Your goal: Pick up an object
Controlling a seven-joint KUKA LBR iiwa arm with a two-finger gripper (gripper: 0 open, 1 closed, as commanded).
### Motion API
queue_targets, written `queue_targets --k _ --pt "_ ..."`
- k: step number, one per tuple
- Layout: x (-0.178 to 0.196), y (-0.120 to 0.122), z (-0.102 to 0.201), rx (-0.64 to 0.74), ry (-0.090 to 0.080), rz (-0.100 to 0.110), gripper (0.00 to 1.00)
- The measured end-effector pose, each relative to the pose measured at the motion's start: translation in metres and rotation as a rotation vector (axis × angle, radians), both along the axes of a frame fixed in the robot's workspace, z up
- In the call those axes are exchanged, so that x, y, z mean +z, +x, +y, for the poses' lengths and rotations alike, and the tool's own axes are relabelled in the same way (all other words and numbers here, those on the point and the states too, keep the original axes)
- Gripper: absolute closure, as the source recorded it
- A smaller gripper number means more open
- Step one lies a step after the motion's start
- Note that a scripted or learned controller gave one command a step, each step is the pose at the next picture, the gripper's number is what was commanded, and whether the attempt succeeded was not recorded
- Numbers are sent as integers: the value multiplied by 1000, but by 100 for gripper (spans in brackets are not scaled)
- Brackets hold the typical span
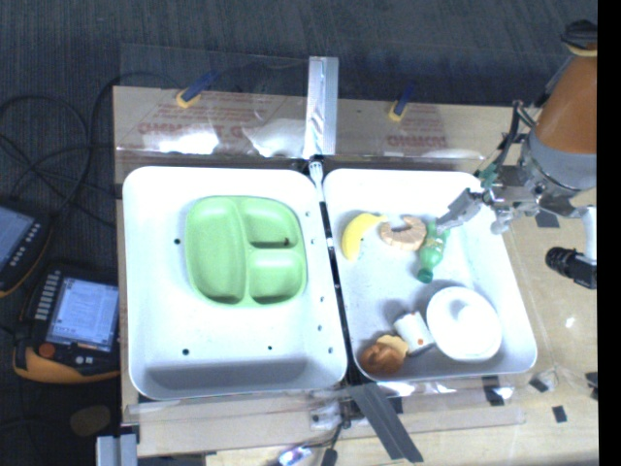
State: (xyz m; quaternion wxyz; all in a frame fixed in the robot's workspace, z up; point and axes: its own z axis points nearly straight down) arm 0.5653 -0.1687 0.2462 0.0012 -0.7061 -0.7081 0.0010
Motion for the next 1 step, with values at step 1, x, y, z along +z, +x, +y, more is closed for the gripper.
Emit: queue_targets --k 1 --pt "-155 21 23 -124 -2 -3 0"
